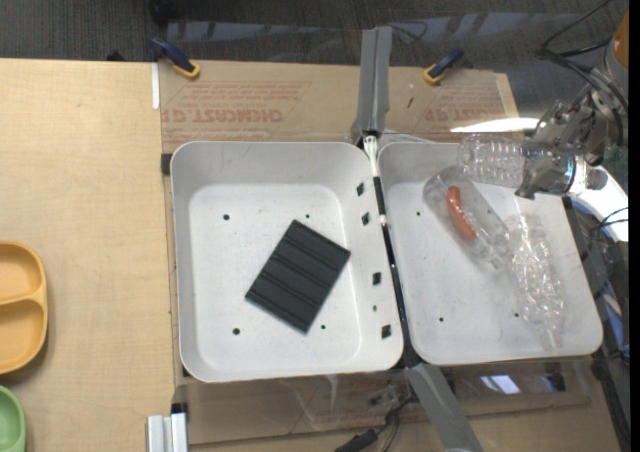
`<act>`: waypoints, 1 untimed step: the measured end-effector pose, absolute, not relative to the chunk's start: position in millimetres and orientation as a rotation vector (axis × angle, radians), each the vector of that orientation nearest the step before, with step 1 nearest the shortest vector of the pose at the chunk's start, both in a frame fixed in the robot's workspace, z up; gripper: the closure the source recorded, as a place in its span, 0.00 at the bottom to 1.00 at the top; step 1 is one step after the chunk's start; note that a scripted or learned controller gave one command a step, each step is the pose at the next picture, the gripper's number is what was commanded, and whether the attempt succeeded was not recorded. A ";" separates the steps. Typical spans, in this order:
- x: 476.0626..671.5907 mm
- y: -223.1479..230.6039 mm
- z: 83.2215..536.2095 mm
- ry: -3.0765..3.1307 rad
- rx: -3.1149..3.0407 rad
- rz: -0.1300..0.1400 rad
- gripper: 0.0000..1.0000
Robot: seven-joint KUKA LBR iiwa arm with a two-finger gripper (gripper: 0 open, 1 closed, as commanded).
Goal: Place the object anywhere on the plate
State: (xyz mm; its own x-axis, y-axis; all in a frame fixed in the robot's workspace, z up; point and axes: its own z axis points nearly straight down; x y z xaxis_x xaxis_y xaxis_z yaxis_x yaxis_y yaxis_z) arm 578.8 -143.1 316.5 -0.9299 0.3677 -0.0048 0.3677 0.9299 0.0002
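resting on a tan bench (80, 160), two white bins (200, 340), black plate (298, 275), tool (548, 175) grip unclear

You see a matt black ribbed plastic slab (298, 275), two smooth white plastic bins (200, 240), clear glossy crinkled plastic bottles (525, 270), brown cardboard (250, 105), and a pale wooden bench (80, 160).
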 end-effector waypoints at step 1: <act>579.0 -188.2 304.4 3.132 0.185 0.000 1.00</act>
